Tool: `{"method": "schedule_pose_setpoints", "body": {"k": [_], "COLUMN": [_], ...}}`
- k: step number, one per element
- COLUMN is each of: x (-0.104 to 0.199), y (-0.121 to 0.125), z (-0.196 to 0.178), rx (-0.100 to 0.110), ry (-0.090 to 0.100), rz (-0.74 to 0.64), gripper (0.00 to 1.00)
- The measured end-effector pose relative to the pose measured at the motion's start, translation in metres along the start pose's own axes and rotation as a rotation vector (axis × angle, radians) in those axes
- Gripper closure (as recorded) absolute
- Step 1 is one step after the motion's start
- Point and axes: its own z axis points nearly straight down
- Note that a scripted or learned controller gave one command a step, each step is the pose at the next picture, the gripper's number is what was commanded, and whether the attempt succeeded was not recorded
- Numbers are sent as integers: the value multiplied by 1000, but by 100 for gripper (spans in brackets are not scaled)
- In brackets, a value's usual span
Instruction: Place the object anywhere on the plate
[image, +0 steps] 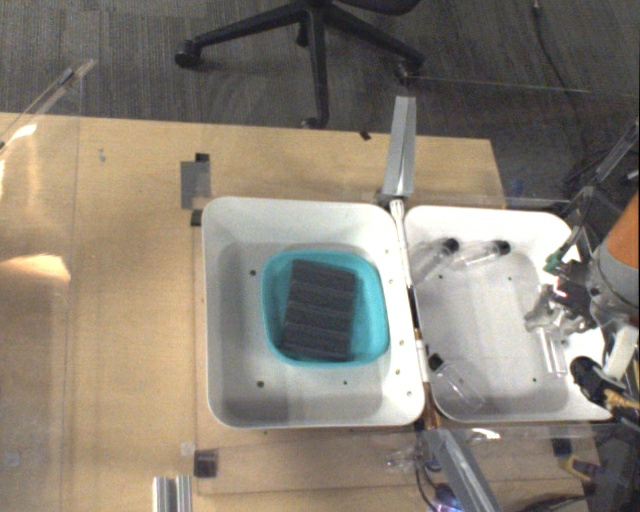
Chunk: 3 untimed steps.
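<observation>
Both bins are white, the left bin (230, 300) and the right bin (480, 330), sitting on a light tan wood bench (100, 330). The plate (375, 320) is a bright teal, and the object (320, 310) on it is dark grey with ridged stripes running across it. Floor (150, 30) is grey carpet with a fine ribbed weave. The arm (620, 240) shows orange.
</observation>
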Motion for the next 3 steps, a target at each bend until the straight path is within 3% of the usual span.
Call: {"method": "schedule_pose_setpoints", "body": {"k": [1,2,3], "x": [66,132,132], "y": [-32,-63,-63], "z": [45,6,6], "rx": [3,1,1], "ry": [-1,1,1], "rz": [-80,-89,-89], "gripper": [100,100,0]}}
